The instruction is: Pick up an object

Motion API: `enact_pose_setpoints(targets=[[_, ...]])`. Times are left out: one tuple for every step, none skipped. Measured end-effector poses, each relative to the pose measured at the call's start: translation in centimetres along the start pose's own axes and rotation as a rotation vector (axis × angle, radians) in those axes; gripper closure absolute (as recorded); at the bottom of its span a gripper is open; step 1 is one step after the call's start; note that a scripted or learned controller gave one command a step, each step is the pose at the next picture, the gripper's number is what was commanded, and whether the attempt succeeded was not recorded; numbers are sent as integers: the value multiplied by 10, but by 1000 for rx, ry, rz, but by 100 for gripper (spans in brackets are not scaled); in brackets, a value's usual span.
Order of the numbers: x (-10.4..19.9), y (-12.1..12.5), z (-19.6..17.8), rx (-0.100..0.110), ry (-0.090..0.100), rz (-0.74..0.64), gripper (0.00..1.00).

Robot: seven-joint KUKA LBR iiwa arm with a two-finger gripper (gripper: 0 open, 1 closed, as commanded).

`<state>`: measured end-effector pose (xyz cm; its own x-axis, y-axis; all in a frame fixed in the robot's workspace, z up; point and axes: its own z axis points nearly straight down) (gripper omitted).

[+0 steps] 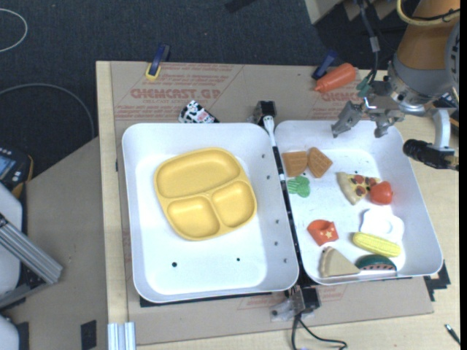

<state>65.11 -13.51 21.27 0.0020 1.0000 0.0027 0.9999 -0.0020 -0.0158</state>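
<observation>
- You're looking at the gripper hanging over the top edge of the right bin, upper right of the frame; its two fingers are spreading wide apart w/ nothing showing btwn them.
- The arm, grey w/ an orange band, is reaching in from the upper right corner.
- The right bin is holding the toys, all lying below the gripper and apart from it:
- Two brown bread pieces are sitting near the bin's upper left, just beside each other.
- A green toy is lying just below them, by the bin's left wall.
- A pizza slice is lying mid-bin, w/ a red tomato touching its right side.
- A red-orange cup-like piece is sitting lower centre.
- A white piece is lying to its right, w/ a yellow corn cob overlapping its lower edge.
- A sandwich wedge and a watermelon slice are lying along the bottom wall, side by side.
- The left bin is holding a yellow divided plate, three compartments, upper centre of that bin.
- An orange carrot is lying on the bench above the right bin, outside it, left of the gripper.
- A black-and-white item is lying on the bench just above the left bin; can't tell what it is.
</observation>
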Motion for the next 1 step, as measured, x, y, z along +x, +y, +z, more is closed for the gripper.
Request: enact_pose_setpoints(targets=[[0,3,-9,-15,-2,-3,0]])
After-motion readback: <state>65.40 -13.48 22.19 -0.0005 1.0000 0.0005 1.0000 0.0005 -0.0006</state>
